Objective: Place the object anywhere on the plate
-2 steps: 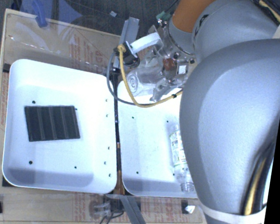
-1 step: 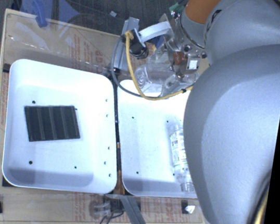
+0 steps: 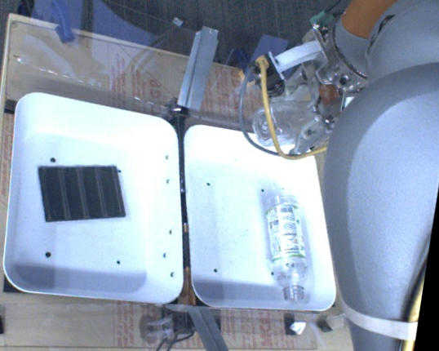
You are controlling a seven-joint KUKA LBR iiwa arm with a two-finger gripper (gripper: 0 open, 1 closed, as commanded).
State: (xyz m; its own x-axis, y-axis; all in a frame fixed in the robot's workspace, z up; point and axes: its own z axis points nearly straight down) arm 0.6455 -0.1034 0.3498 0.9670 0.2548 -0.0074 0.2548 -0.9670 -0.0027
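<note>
Left bin (image 3: 31, 112): shallow white plastic tray, well away from the claw, down and to its left. On its floor lies a dark grey ribbed rectangular plate (image 3: 82, 193), flat, slightly skewed to the bin walls, touching none of them.

Grey metal divider bracket (image 3: 197, 68) stands at the far edge between the two bins, left of the claw and at about its height in frame.

Right bin (image 3: 222, 212): same white shallow tray, its far-right corner sits directly under the claw. Clear plastic water bottle with a white-green label (image 3: 286, 241) lies on its side on the bin floor, below the claw in frame, near the bin's right wall, cap end pointing toward the near rim. Bottle is well apart from the plate, which is in the other bin. Nothing is on the plate.

Claw (image 3: 294, 124): metal two-finger gripper at the wrist of the grey arm, hanging over the far-right corner of the right bin, with a yellow cable (image 3: 263, 132) looped around its left side. Clutter of wrist hardware and cable hides the fingertips; can't tell whether it's released or clenched. Bottle is clear of it, so no grasp on the bottle.

Arm body (image 3: 381, 196): big grey link covers the frame right of the claw, orange band (image 3: 374, 9) at the top.
</note>
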